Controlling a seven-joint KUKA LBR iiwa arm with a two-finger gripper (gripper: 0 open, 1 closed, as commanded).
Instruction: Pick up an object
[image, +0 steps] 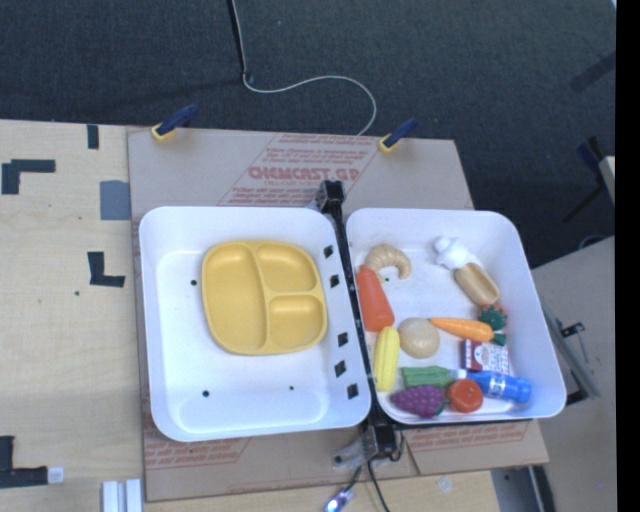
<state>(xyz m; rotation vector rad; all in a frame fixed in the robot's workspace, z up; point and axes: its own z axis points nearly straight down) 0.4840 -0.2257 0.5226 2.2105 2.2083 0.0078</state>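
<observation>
I cannot tell the gripper's state. The pick looks not yet begun, so the next move is choosing a target in the right bin (520, 250). The hot dog (477, 283), at two o'clock there, lies fairly free. The corn (386, 358), grapes (418, 402) and tomato (465, 396) crowd together at six. A yellow plate (265, 297) sits in the left bin (165, 300).

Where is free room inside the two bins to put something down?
Left bin: bare floor along the near edge, below the yellow plate. Right bin: a small bare patch between croissant and hot dog. Its near half is crowded with toy food.
</observation>
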